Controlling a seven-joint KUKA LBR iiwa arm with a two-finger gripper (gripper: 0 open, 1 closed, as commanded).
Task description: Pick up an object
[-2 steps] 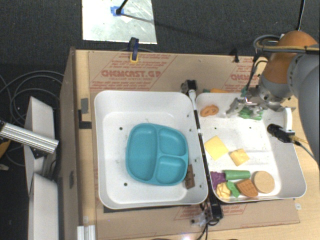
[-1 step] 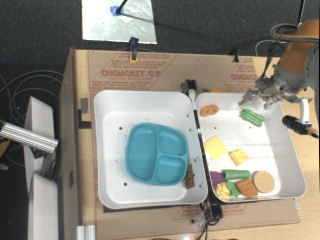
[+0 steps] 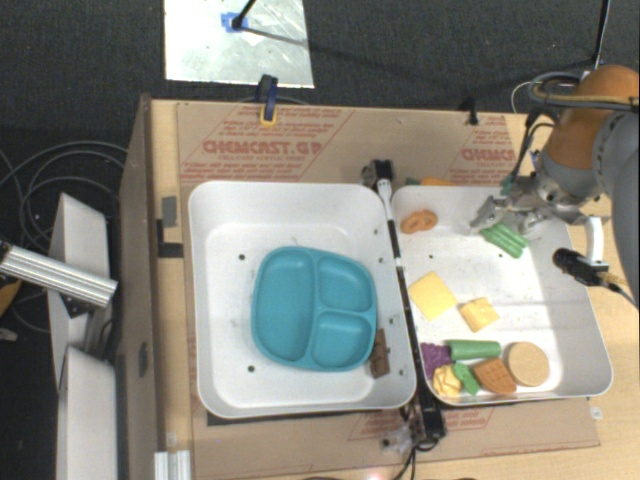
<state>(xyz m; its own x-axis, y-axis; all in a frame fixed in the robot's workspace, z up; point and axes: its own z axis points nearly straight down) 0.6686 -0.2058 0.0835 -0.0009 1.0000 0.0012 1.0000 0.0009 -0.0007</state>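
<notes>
My gripper (image 3: 512, 220) hangs over the far right part of the right bin (image 3: 590, 343), open, its fingers spread to either side of a green ridged toy piece (image 3: 504, 239) that lies on the bin floor just below them. I see the piece touching the bin, not lifted. Other toy foods lie in the same bin: an orange round piece (image 3: 419, 221) at the far left, a yellow cheese slice (image 3: 432, 294) and a small yellow block (image 3: 479, 313) in the middle.
Along the right bin's near edge lie a green cylinder (image 3: 472, 349), a purple piece (image 3: 433, 356), a tan disc (image 3: 528, 363) and an orange waffle (image 3: 493, 375). The left bin (image 3: 215, 268) holds a teal divided plate (image 3: 315, 308). A brown piece (image 3: 380, 353) sits by the divider.
</notes>
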